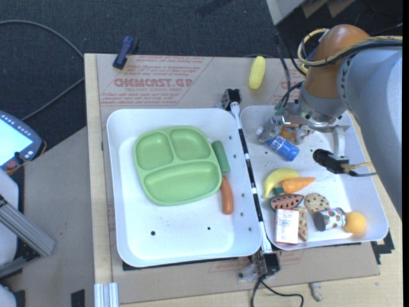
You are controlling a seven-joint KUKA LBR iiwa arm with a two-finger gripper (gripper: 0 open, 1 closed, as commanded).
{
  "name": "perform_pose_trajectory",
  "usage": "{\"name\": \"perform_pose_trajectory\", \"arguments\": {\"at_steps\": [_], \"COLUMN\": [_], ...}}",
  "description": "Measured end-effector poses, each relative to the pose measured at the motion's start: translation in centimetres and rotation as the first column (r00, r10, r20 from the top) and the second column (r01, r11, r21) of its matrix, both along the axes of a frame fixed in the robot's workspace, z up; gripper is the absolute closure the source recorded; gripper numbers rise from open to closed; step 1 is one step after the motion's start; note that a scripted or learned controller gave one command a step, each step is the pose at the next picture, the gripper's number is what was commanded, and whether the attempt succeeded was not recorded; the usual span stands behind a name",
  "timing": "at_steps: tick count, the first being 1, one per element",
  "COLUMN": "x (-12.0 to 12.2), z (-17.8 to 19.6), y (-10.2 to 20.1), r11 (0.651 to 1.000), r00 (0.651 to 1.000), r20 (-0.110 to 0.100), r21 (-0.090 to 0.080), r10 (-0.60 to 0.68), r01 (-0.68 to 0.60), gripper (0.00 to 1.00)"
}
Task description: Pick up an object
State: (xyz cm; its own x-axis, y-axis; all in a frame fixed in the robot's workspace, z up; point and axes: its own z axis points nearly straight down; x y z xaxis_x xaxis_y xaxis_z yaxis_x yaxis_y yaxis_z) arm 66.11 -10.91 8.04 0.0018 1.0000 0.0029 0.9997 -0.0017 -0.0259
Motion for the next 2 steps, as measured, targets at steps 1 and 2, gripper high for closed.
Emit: {"name": "perform_pose_trajectory", "arguments": {"at_steps": [1, 2], "x": [0.0, -6.7], "z": [1.1, 10.5], "y": [-0.1, 6.7], "r11": [1.0, 1.0], "r00": [1.0, 1.0], "r20": [0.003, 0.027], "r21": [-0.002, -0.001], "r10": [0.0, 0.004], "r01": [0.0, -0.004], "gripper": [1.0, 1.0]}}
